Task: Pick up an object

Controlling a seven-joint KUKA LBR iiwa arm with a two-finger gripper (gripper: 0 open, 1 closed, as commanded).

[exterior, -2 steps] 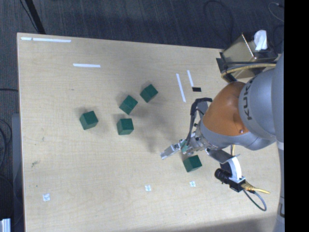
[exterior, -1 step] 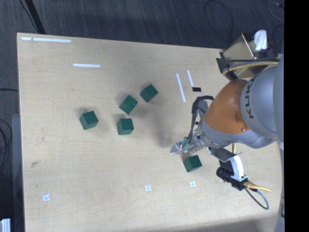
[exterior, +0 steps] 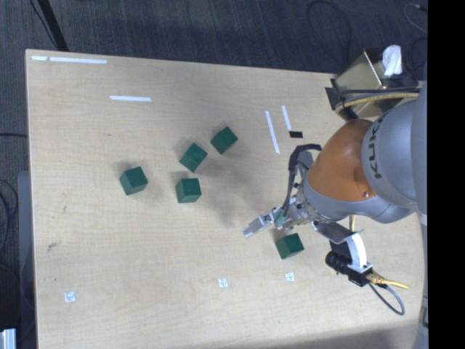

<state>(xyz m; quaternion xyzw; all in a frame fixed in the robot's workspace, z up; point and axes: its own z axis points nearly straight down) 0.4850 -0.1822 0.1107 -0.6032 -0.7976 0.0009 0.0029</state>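
Five green cubes lie on the pale wooden tabletop. One cube sits at the lower right, just below and right of my gripper, close to its body but not between its tips. My gripper hangs low over the table and points left, with the grey and orange arm behind it. The other cubes lie farther left: one at the top, one beside it, one below that, and one furthest left.
White tape strips and a small black mark lie just above the arm. Another strip lies at upper left. A black cable fitting with a yellow tip hangs off the arm at lower right. Dark floor borders the table's far edge.
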